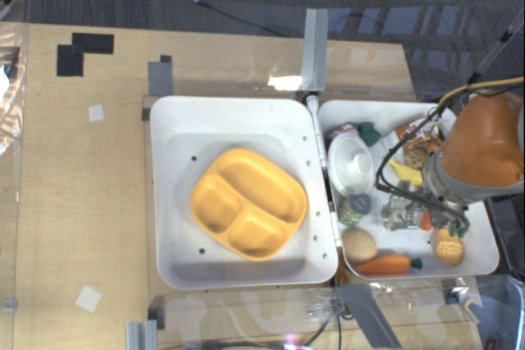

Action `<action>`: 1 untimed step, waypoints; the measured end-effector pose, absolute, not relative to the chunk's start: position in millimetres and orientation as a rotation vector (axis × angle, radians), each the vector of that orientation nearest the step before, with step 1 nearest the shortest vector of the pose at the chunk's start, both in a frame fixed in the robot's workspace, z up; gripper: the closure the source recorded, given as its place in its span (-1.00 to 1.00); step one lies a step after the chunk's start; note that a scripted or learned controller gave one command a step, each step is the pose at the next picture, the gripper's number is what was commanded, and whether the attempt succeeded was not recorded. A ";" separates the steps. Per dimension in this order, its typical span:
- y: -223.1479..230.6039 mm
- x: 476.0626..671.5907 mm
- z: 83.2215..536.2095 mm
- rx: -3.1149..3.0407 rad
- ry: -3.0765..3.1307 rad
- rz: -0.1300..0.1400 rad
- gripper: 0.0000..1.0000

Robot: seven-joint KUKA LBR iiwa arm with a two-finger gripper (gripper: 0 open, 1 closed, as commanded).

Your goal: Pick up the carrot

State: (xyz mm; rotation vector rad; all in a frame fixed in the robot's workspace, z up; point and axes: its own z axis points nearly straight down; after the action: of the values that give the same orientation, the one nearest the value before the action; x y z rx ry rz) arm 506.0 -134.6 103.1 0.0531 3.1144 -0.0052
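With the hand (408,213) hanging over clutter, grip state impossible to tell, the carrot (382,265) just below-left could roll against the neighbouring potato (358,244) and slip.

One fixed camera looks down slantwise on both white bins (164,201).

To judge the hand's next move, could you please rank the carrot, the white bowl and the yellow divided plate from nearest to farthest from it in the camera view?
1. Carrot: near edge of the right bin, just below-left of the hand.
2. White bowl: right bin's left side, slightly farther.
3. Yellow divided plate: left bin, clearly farthest.
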 end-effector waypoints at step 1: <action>-114.6 489.3 116.8 0.263 3.123 0.001 1.00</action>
State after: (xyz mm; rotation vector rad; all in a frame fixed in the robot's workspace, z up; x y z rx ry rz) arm 489.3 -114.6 116.8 0.2630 3.1225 0.0008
